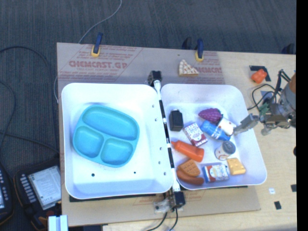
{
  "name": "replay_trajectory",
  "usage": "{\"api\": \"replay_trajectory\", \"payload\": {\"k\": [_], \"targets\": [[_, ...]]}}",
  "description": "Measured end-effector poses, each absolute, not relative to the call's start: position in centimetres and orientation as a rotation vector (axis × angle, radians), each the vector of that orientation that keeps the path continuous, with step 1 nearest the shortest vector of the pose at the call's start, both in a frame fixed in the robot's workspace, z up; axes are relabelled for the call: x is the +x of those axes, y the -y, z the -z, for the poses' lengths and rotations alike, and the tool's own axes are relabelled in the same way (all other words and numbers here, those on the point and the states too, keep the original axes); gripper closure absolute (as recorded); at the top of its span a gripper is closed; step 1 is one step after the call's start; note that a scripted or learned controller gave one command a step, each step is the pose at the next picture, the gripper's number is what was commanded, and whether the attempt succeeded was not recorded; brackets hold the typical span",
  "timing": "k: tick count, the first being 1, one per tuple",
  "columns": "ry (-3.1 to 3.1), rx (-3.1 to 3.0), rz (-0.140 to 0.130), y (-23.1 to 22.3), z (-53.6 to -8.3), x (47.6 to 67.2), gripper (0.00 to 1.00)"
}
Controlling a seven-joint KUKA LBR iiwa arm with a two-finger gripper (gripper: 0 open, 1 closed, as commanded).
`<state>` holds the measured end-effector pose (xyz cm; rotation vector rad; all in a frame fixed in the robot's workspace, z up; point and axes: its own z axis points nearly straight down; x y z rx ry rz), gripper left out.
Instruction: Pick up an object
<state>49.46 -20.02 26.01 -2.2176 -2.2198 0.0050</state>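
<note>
The right bin (250, 174) holds several small items. Among them are a purple bunch of grapes (210, 114), a blue bottle with a white cap (217, 128), a red and white box (195, 134), a black block (176, 120) and an orange bottle (188, 150). Nearer the front lie a waffle (188, 168), a small carton (215, 172), a yellow cracker (236, 166) and a round grey disc (225, 149). My gripper (244, 125) hangs over the bin's right rim, just right of the bottle's white cap, with nothing seen in its grasp.
The left bin (72, 177) holds a blue divided plate (106, 134). A black hinge bar (165, 129) runs between the bins. On the bench lie a wedge-shaped toy (187, 68) behind the bins and an orange piece (259, 74) at the far right. Cables hang by the arm.
</note>
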Motion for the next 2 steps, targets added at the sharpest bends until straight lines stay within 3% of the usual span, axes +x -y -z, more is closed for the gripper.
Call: {"api": "replay_trajectory", "payload": {"k": [1, 2], "targets": [[2.217, -2.217, -0.005, 19.1, -14.6, 49.2, 0.0], [2.219, -2.219, -0.004, 16.3, -11.3, 48.8, 0.0]]}}
